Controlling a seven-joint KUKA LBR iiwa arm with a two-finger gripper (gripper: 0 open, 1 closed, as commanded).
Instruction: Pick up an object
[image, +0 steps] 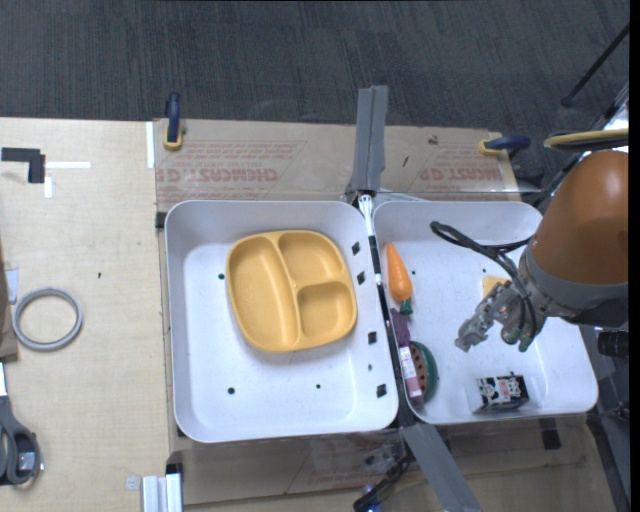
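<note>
Camera view: fingers hang slightly apart, gripping nothing, over the right bin. A small black object lies at their 5 o'clock, a carrot at 10 o'clock, the yellow tray farther at 9.

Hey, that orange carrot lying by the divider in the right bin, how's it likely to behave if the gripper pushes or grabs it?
The carrot looks rounded and tapered, so a push would probably roll or pivot it. It lies close against the right bin's left wall, likely leaving the gripper little finger room there. Its smooth, glossy look suggests a light toy that may slip.
</note>
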